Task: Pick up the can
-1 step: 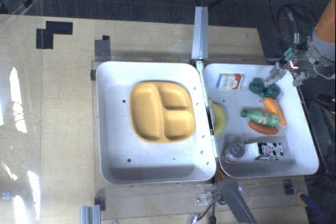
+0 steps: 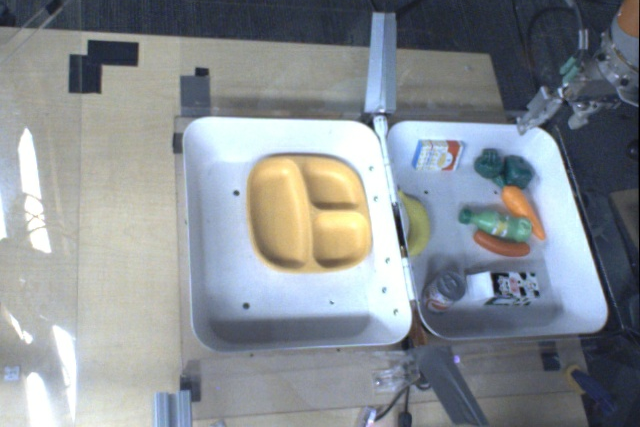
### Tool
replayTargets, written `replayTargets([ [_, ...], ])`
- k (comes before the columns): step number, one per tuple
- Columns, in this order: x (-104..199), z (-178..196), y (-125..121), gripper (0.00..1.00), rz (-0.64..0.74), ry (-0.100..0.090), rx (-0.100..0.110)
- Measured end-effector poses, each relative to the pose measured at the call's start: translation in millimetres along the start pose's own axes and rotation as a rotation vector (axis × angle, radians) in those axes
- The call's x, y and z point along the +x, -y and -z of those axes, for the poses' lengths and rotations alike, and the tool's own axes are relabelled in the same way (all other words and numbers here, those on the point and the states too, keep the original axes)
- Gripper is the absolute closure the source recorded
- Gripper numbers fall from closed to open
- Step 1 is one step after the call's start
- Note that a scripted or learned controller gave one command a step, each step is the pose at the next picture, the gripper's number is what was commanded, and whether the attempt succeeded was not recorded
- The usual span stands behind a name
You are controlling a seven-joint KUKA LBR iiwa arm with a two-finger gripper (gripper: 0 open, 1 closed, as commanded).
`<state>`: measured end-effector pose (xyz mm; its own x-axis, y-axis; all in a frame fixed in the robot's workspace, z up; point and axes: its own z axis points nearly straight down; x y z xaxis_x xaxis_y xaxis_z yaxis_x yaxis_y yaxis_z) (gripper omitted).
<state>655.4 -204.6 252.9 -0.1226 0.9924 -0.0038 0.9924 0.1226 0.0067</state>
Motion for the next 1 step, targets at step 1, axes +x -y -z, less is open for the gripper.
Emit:
replayTargets([
  [1,100.6,-93.7,-26.5,0.00,0.251,-0.004,0.003],
])
